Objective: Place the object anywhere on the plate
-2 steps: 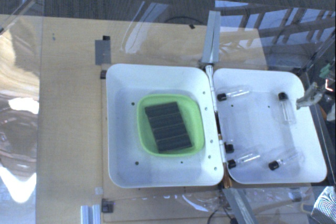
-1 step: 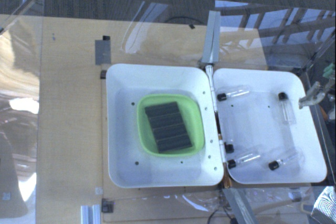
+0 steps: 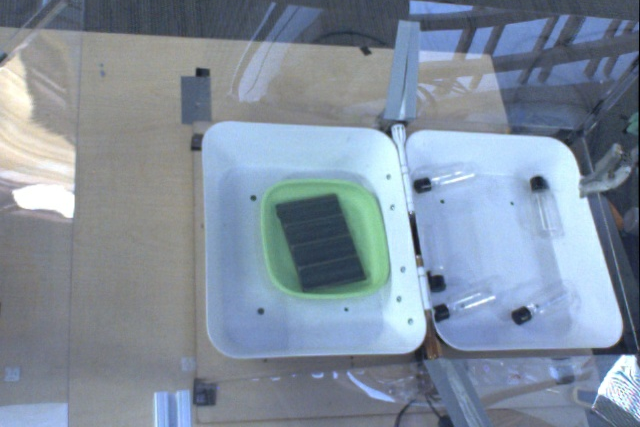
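A dark ridged block [image 3: 319,242] lies flat on the green plate [image 3: 275,215] in the left bin [image 3: 225,245]. The placing looks done (capped tubes [image 3: 443,180] sit well apart), so the next move calls only for keeping clear.

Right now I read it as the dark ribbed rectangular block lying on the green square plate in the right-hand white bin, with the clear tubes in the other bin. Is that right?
Not quite. The camera view shows the dark ribbed rectangular block on the green square plate in the left-hand white bin, not the right. The clear black-capped tubes lie in the right-hand white bin.
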Controlling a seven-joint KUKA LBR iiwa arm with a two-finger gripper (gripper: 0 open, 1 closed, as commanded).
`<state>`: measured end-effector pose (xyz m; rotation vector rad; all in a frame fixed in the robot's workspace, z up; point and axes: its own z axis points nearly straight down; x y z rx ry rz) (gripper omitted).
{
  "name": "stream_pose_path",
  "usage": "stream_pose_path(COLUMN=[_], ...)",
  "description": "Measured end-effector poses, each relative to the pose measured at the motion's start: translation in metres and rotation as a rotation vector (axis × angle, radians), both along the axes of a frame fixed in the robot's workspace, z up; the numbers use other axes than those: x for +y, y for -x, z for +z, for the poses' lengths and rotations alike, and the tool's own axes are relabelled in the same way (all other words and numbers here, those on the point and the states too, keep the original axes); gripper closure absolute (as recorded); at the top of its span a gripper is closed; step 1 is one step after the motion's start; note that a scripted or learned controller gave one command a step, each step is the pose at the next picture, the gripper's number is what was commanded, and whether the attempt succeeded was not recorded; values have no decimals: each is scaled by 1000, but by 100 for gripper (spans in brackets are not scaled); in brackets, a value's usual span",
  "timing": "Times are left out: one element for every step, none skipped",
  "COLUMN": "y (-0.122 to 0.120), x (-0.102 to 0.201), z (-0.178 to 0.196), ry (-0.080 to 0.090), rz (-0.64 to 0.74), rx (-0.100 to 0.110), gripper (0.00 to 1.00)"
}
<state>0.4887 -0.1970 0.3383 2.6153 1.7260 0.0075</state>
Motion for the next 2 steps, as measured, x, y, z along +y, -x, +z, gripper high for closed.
stream_pose_path(y=[0, 0], x=[-1, -1], z=[-14, -30], ry=[0, 0], rz=[151, 142], rx=[1, 2], gripper=[0, 0])
